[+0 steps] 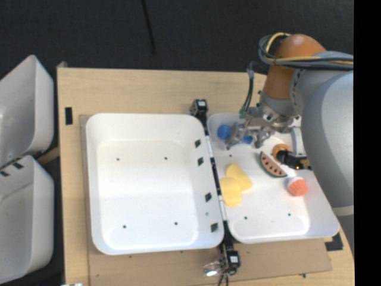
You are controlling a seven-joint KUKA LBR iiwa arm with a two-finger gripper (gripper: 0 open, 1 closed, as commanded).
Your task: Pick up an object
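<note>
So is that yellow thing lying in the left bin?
No, the yellow thing lies in the right bin, close to its left wall.

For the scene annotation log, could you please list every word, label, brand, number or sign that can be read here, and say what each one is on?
None: no legible text shows on the bench, the left bin, the right bin or the arm.
Small dark marks dot the bin floors and the rim between the bins, but they are too small to read as writing.
</note>
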